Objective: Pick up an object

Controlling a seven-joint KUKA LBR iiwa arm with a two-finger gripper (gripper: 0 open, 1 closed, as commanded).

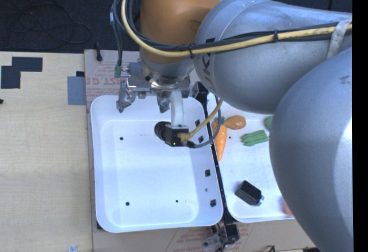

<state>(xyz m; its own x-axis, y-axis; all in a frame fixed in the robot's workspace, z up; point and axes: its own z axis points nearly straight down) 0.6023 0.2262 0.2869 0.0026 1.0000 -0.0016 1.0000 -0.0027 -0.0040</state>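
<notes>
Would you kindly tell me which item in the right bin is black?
The small black rectangular block, toward the front; the long orange carrot and the flat green piece lie farther back.

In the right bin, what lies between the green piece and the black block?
Nothing lies there. In the camera view, only the bare white floor of the right bin shows between the green piece and the black block.

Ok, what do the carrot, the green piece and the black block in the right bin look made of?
The carrot: likely moulded plastic, smooth and evenly orange. The green piece: probably plastic too, flat uniform green; rubber is possible. The black block: matte black with rounded corners, hard plastic or rubber; the view cannot settle which.
</notes>
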